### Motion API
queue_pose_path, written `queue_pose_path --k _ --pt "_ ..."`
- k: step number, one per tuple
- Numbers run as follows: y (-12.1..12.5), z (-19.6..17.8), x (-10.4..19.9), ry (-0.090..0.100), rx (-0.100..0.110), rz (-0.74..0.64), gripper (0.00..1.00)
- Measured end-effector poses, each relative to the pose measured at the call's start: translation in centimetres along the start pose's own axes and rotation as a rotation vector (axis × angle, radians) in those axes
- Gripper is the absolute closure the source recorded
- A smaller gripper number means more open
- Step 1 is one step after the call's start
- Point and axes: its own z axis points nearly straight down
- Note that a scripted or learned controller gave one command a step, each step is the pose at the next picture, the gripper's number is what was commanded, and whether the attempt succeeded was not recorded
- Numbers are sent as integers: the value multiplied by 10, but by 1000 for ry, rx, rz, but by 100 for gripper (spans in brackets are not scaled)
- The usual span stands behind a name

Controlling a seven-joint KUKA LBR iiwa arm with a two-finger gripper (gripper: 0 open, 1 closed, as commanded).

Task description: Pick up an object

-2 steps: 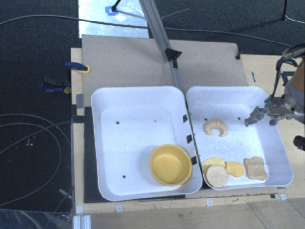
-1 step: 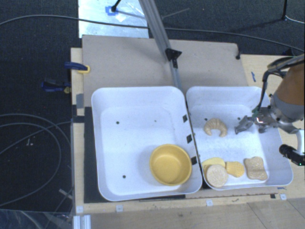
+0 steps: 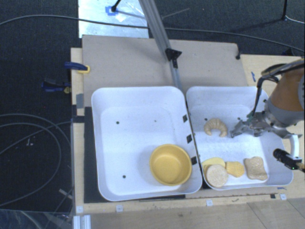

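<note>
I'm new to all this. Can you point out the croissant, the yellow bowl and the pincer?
croissant (image 3: 216, 126): camera view, middle of its curved body.
yellow bowl (image 3: 170, 163): camera view, inside bottom.
pincer (image 3: 234, 133): camera view, at its fingertips.

Single fixed camera, mounted above the bench (image 3: 143, 56), looking down at a slant from the near side. Moderate distance: both white bins fit whole, left bin (image 3: 109, 104) and right bin (image 3: 228, 94) side by side, with dark floor (image 3: 33, 32) beyond at far and left edges.
</note>
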Motion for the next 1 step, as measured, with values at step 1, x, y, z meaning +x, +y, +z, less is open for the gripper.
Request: queue_pose_path --k 1 --pt "2 -13 -1 -2 -6 0 100"
